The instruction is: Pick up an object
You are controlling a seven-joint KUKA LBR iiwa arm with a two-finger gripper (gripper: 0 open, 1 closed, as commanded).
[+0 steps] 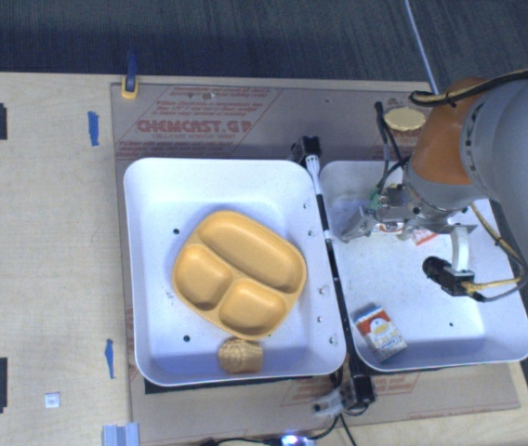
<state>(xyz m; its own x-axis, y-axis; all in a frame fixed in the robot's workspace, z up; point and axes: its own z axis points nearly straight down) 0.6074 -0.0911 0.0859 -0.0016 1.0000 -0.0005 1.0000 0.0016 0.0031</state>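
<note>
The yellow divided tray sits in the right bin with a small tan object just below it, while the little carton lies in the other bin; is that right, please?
Not quite: the camera view shows the yellow divided tray in the left bin, not the right. The small tan object does lie just below it, and the little carton lies in the other bin, the right bin.

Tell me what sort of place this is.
Probably a robotics lab test bench: two white bins, left and right, on a taped wooden bench, a grey-and-orange arm reaching in, and test items like a yellow divided tray.
</note>
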